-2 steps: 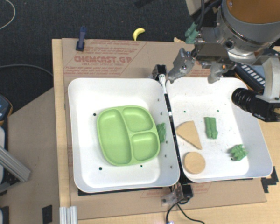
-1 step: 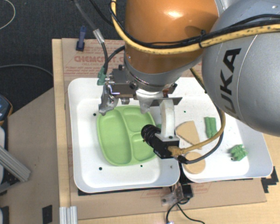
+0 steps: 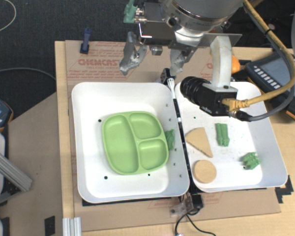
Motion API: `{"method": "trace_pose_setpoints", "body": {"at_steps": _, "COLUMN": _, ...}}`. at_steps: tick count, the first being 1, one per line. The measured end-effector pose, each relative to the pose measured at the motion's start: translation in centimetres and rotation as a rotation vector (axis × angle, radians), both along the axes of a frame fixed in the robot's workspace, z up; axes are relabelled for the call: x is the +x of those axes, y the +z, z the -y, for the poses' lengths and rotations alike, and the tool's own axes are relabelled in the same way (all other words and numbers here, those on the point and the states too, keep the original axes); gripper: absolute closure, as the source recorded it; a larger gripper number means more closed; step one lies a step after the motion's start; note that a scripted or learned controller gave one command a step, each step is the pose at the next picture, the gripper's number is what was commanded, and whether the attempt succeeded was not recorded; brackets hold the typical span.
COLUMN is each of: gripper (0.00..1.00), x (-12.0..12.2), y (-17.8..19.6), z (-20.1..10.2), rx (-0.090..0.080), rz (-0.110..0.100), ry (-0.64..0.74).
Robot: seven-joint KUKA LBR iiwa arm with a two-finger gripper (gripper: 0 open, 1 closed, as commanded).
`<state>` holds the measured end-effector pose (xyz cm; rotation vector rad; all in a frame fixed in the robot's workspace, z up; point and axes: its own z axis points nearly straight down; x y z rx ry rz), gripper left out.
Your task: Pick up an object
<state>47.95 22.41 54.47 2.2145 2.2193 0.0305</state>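
Presently the fingers [image 3: 130, 58] are seen wide apart and empty, well beyond the far side of the green plate [image 3: 135, 142], and a grasp could be missed if that broad, shallow plate were chosen, its rim being slipped off or merely nudged.

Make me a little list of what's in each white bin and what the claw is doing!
Left bin: green plate with three sections; small green piece by the bin's right wall
Right bin: tan wedge; tan round disc; long green piece; lumpy green piece
Claw: open, holding nothing, up near the far edge of the bins
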Motion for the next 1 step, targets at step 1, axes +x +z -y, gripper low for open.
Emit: {"method": "trace_pose_setpoints", "body": {"at_steps": 1, "gripper": 0.00, "x": -0.13, "y": -11.96, "z": -0.01, "rx": -0.015, "rz": -0.030, "ry": -0.004}}
